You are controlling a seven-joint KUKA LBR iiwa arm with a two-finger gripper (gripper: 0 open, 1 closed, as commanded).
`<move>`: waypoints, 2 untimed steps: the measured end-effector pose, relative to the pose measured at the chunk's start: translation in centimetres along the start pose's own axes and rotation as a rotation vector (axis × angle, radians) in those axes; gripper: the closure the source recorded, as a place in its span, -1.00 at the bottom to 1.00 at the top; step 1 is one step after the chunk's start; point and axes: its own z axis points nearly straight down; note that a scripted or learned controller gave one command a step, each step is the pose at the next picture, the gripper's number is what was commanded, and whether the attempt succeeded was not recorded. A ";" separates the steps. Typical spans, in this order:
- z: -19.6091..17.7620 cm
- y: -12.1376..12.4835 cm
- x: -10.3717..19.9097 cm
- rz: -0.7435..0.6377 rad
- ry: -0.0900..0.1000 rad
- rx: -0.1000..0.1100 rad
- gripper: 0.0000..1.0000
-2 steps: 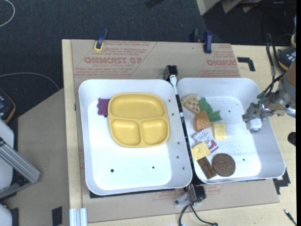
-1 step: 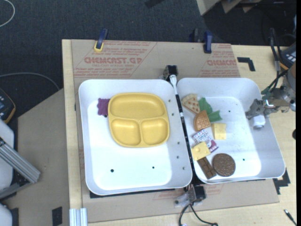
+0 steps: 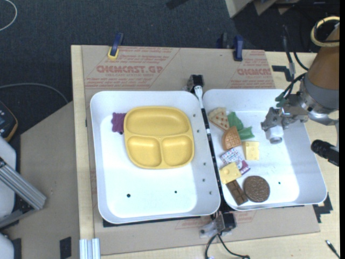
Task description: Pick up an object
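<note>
The right bin (image 3: pixel 302 190) holds a cluster of toy foods along its left side: a tan cracker (image 3: pixel 218 117), a green piece (image 3: pixel 239 125), a brown waffle (image 3: pixel 232 138), a yellow block (image 3: pixel 252 150), a small wrapper (image 3: pixel 233 156), a cheese wedge (image 3: pixel 229 173), a chocolate bar (image 3: pixel 236 191) and a round brown cookie (image 3: pixel 256 188). My gripper (image 3: pixel 273 129) hangs over the upper middle of this bin, just right of the green piece and above the yellow block. Nothing shows held in it.
In the left bin (image 3: pixel 153 206) lies a yellow divided plate (image 3: pixel 159 135) with a purple item (image 3: pixel 117 122) at its left edge. The grey arm (image 3: pixel 323 82) enters from the right. Clamps (image 3: pixel 114 48) sit on the board's far edge.
</note>
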 end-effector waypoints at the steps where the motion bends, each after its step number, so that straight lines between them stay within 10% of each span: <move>1: -0.1 2.2 3.8 0.000 0.000 -0.001 1.00; 2: 0.4 5.4 8.4 0.000 0.000 -0.001 1.00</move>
